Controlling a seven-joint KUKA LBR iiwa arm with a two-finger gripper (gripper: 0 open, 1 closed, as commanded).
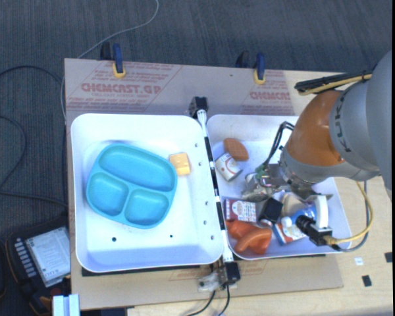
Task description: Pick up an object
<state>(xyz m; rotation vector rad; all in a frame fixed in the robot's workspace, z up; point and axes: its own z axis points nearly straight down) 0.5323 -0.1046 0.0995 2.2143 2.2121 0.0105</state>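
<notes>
A big grey robot arm with an orange band reaches in from the right side of the counter. The counter is a flat brown board with red letters on it, and it carries two shallow white bins side by side.

The white bin on the left holds a blue plastic plate with three sections. The plate lies flat in the middle of that bin. A small yellow block sits just beside the plate, on its right, toward the far edge of the counter.

The white bin on the right is full of little things. A brown oval toy like a bun lies near the far edge. A small white cup with a dark mark sits just in front of it. A dark red packet with white print lies nearer the front edge, against the wall between the two bins. An orange-red soft toy sits in the front corner, touching the packet. A small white and blue bottle with a red part lies beside the orange-red toy, close to the front edge.

The tool hangs low over the middle of the right bin, right above the pile. It is too hard to tell how the tool is set, or if it has hold of anything. A black block sits right under it.

Two blue and yellow clamps grip the far edge of the counter.
</notes>
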